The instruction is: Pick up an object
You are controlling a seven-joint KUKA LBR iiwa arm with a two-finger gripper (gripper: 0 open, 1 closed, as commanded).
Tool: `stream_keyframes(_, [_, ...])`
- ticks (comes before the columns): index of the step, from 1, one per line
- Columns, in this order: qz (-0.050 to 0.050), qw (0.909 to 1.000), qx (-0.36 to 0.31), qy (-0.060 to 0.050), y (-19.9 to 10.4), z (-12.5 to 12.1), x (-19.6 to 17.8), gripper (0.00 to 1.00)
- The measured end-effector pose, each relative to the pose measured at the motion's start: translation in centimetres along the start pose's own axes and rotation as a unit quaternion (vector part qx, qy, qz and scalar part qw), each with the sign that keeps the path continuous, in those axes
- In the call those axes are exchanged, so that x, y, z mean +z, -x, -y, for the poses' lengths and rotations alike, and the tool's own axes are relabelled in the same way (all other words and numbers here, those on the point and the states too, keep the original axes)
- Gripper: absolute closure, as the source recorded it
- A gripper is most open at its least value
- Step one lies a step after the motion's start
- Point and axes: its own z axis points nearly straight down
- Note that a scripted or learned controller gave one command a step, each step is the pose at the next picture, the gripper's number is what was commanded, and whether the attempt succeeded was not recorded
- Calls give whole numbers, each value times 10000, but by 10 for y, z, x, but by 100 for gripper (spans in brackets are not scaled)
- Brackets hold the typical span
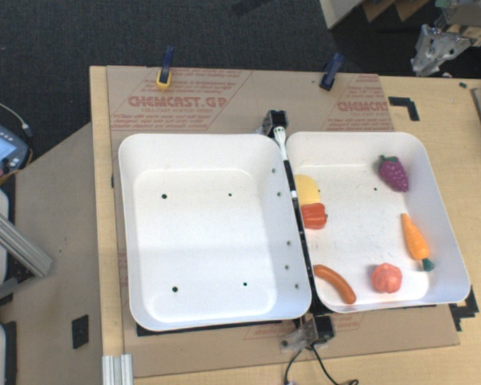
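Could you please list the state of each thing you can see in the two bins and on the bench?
Left bin: flat on the bench, holds no toys.
Right bin: flat, holds the toys.
Purple grapes: lying near the far right corner.
Carrot: lying along the right wall.
Tomato: resting near the front.
Sausage: lying at the front left.
Yellow piece: against the left wall.
Red-orange piece: touching the yellow piece.

I count two white bins (200, 155) side by side and six toy foods in my reach — one grape bunch (393, 173), one carrot (414, 239), one tomato (387, 277), one sausage (335, 284), one yellow piece (305, 188), one red pepper (313, 216).
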Motion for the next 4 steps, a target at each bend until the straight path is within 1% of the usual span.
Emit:
stream_keyframes(1, [-24, 10000, -27, 14, -66, 6, -47, 100])
stream_keyframes(2, [-24, 10000, -15, 17, -108, 0, -102, 100])
stream_keyframes(3, [-19, 10000, 0, 1, -130, 0, -126, 100])
stream_keyframes(4, [-17, 10000, 11, -19, -135, 0, -124, 100])
